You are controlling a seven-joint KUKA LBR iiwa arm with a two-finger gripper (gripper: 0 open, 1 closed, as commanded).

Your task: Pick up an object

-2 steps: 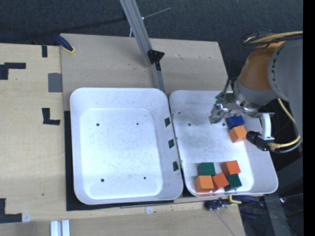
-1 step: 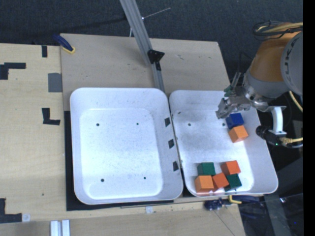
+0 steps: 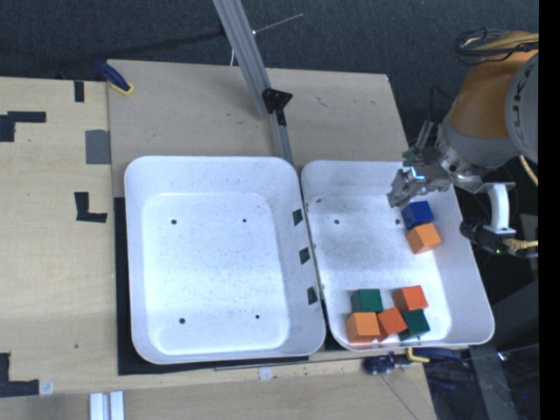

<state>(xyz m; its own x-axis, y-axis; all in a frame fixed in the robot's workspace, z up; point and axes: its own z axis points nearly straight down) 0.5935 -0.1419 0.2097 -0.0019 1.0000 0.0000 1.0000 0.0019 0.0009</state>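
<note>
Barely begun: nothing lifted. Hand (image 3: 404,191) hovering at one o'clock over right bin (image 3: 350,234), fingers parted, empty, just beside blue block (image 3: 418,213) touching orange block (image 3: 424,237).

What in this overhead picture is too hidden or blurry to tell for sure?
- End effector: its tips are small and blurred, so its state over the right bin is unclear.
- Blue block: its top edge is covered by the end effector; contact is uncertain.
- Green block: partly hidden behind an orange block.
- Arm: cut off at the right edge.
</note>
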